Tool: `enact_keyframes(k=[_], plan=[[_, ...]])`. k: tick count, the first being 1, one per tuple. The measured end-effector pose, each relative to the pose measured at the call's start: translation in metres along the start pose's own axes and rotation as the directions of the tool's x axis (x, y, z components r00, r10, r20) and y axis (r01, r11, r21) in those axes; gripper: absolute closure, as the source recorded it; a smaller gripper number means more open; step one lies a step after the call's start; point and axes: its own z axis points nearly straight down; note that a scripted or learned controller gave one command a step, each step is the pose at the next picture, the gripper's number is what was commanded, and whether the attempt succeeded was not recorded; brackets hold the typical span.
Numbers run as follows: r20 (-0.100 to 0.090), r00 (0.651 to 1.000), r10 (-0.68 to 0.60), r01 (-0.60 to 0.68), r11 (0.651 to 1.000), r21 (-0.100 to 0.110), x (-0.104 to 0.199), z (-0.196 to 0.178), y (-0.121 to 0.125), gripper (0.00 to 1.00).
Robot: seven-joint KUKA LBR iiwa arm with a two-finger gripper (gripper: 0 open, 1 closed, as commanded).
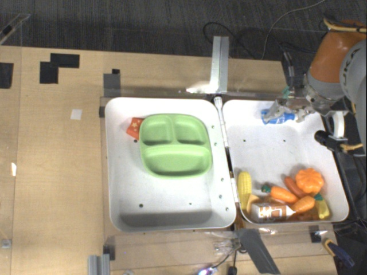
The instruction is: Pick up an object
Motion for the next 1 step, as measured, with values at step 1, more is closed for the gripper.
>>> enact_keyframes(k=[1], plan=[[0.0,0.998,-0.065,0.065,0.998,0.0,0.0003,0.026,0.0,0.0]])
